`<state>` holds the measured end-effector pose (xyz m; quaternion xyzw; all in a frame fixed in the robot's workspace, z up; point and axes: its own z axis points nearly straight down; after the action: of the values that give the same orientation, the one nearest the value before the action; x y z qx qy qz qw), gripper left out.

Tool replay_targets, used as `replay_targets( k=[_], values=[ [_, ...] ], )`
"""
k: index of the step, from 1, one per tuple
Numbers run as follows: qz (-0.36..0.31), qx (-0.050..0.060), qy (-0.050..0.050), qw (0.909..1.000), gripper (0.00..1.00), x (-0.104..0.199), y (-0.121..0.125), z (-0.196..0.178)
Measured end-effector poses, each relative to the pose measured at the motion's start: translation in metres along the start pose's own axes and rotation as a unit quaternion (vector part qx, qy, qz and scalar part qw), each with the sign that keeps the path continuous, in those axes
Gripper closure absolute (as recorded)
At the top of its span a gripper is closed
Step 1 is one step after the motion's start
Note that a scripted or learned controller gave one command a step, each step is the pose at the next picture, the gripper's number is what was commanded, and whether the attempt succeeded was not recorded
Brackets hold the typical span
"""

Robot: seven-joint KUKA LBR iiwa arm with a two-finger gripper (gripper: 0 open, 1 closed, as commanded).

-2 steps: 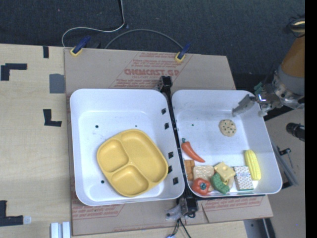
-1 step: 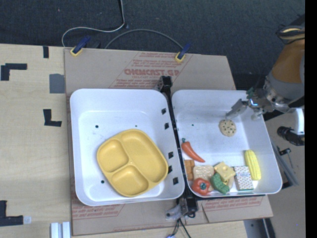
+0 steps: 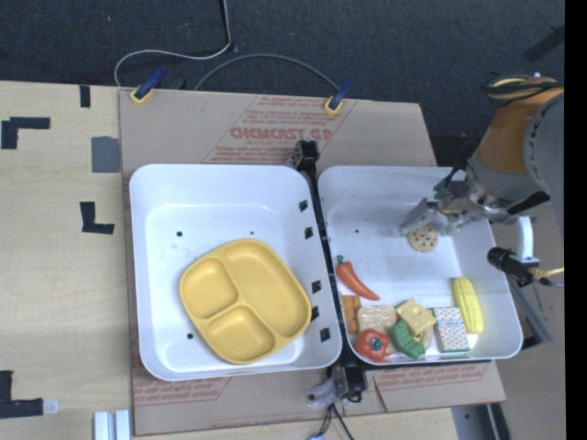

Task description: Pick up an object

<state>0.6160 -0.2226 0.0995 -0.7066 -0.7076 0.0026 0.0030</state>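
Cookie (image 3: 422, 238): round, speckled, on the floor of the right bin (image 3: 385, 191), near its far right corner.
End effector (image 3: 438, 214): just above the cookie, reaching in from the bin's right edge; open or closed, cannot tell.
Carrot (image 3: 356, 280): by the right bin's left wall, near the front.
Corn cob (image 3: 468, 303): near the right bin's front right corner.
Other toy food: clustered along the front wall.
Yellow tray (image 3: 243, 299): three compartments, in the left bin (image 3: 220, 191).
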Motion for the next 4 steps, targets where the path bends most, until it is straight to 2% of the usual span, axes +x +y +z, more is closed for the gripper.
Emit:
replay_targets(
  k=[1,2,3,4],
  values=[
    [0.000,-0.003,0.000,1.0000,0.00,0.026,-0.009,-0.006],
    [0.000,-0.009,-0.003,1.0000,0.00,-0.002,0.009,-0.102],
    [0.001,-0.001,0.000,1.0000,0.00,-0.001,-0.015,-0.050],
    [0.000,-0.005,-0.002,1.0000,0.00,0.012,-0.006,0.016]
  ],
)
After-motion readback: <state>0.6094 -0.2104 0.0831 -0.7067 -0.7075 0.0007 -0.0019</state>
